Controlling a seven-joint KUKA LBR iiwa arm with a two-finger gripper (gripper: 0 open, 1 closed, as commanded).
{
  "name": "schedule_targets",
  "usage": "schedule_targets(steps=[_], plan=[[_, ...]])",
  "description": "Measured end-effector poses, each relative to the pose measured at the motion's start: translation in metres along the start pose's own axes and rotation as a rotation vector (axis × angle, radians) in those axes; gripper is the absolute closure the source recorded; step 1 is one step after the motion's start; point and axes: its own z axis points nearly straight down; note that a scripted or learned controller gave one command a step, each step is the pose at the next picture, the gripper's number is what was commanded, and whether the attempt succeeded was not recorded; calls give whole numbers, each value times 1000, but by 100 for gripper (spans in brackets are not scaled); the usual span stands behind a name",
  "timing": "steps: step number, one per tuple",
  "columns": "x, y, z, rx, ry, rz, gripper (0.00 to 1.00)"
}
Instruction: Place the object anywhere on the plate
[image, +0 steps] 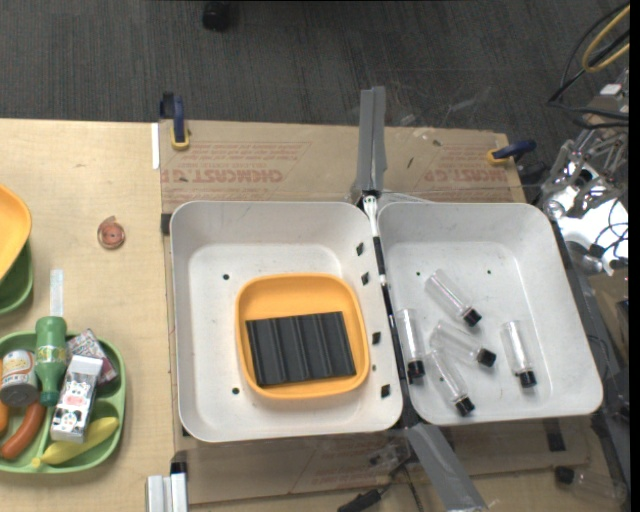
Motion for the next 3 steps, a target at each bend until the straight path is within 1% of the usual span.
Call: schedule_targets(steps=[1, 2, 3], plan=[[56, 50, -18, -3, 2, -126, 100], [0, 0, -56, -2, 0, -336, 100], [52, 47, 66, -7, 2, -704, 100]])
